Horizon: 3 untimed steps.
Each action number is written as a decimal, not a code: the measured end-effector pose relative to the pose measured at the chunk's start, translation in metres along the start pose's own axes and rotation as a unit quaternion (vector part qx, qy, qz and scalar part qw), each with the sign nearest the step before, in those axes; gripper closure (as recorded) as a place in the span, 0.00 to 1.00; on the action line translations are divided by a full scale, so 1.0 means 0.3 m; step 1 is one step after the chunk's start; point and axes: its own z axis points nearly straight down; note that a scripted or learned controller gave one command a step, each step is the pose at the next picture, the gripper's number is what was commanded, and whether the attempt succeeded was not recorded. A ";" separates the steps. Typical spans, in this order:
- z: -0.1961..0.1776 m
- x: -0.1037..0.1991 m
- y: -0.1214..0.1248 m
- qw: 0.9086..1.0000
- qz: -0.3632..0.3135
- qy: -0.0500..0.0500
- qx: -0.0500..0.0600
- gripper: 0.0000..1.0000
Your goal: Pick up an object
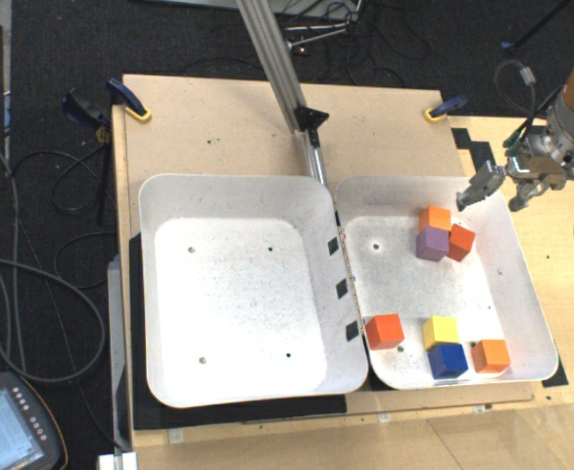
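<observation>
Over at the right bin [522, 262], the blocks sit in two loose groups. Near the far end, an orange block [435, 220] touches a purple block [431, 245], and a darker orange-red block [460, 242] leans against both, tilted on a corner. At the near end, an orange cube [385, 331] rests alone by the bin's left wall, while a yellow cube [442, 331] sits just behind a blue cube [448, 360], with another orange cube [491, 355] beside the blue one. All are plain, matte, solid-coloured (no labels or writing that I can read on any of them). The gripper [495, 187] hangs above the far right rim of this bin, its two fingers spread apart with nothing between them, near the far group. The left bin [160, 262] lies alongside, its white floor speckled.
</observation>
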 end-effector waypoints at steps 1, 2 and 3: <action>-0.008 0.000 0.002 1.000 0.000 -0.001 -0.002 0.00; 0.195 0.011 0.027 1.000 0.000 0.000 0.001 0.00; 0.345 -0.005 0.034 1.000 0.001 0.000 0.000 0.00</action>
